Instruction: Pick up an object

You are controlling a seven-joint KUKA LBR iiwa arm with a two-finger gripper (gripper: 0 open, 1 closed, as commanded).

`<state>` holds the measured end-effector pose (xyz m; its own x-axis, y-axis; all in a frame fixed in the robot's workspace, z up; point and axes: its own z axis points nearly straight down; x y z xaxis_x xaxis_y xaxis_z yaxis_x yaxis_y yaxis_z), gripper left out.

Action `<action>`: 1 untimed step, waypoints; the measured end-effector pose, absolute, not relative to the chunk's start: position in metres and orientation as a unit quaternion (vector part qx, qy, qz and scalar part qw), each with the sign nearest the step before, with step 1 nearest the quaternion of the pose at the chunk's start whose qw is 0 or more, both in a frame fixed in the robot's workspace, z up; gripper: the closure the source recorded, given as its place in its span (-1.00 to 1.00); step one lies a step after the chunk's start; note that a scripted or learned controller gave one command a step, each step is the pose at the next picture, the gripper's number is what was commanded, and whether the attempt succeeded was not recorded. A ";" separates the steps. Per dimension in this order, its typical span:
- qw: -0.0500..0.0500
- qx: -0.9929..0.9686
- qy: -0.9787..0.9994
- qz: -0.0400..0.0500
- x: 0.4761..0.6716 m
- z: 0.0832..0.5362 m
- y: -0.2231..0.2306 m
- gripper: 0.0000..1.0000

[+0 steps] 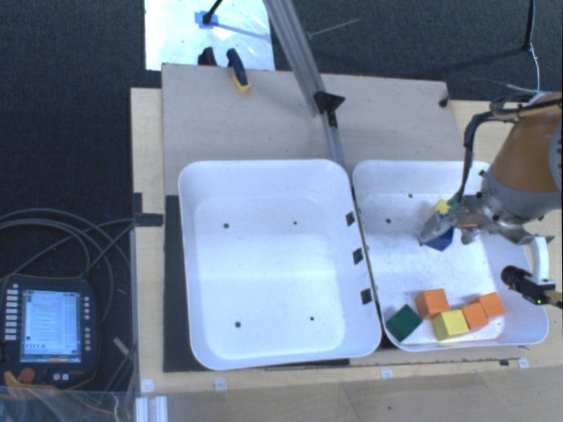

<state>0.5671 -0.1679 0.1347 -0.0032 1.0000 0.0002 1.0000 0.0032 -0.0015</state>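
Note:
My gripper (437, 229) hangs low over the middle of the right bin (400, 176), reaching in from the right under the orange-banded wrist. A blue block (439, 241) lies right at the gripper's tip, partly hidden by it, and I cannot tell whether it is gripped. A small yellow piece (442, 207) shows just behind the gripper. Along the bin's front edge lie a green block (404, 322), an orange block (432, 302), a yellow block (450, 324) and two more orange blocks (483, 310).
The left bin (264, 262) sits beside the right one, with a black-clipped divider between them. A grey pole (295, 42) slants over the back of the bench. A teach pendant (48, 328) with cables lies on the floor at the left.

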 end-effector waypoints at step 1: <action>-0.002 -0.705 -0.709 -0.001 0.568 0.149 -0.169 1.00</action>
<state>0.5684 -0.1687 0.1487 -0.0048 1.0000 -0.0014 1.0000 0.0048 0.0052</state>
